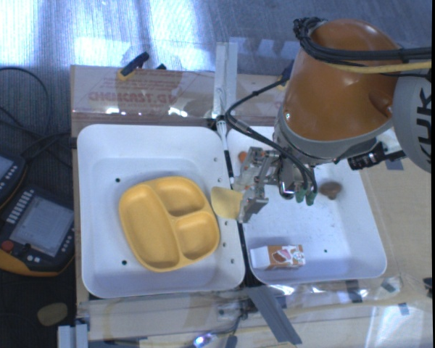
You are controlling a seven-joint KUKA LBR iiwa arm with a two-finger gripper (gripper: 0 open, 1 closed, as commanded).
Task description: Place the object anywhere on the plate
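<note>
The arm [341, 85] reaches in over the right bin [348, 259] and its claw [248, 194] hangs at the divide between the two bins, with a pale yellow wedge-like object [223, 203] at its tip. The object juts left past the claw toward the left bin [94, 194], and it seems pinched between the fingers, so I judge the claw narrowed on it, though the far finger is hard to make out. The yellow plate [168, 222], with three compartments, lies in the middle of the left bin; its right rim is just beside the object, perhaps slightly under it. The object looks raised above the bin wall, most likely so that it clears the rim on its way across. Left in the right bin are a small box [278, 256] near the front wall, a brown lump [332, 190] behind the wrist, and a tiny orange bit [242, 155] near the divider; these sit apart from the claw and should not interfere. The task reads as more than half done: what remains is a short move left and a release over any compartment. The risk is a drop too early, onto the bin floor beside the plate.
</note>
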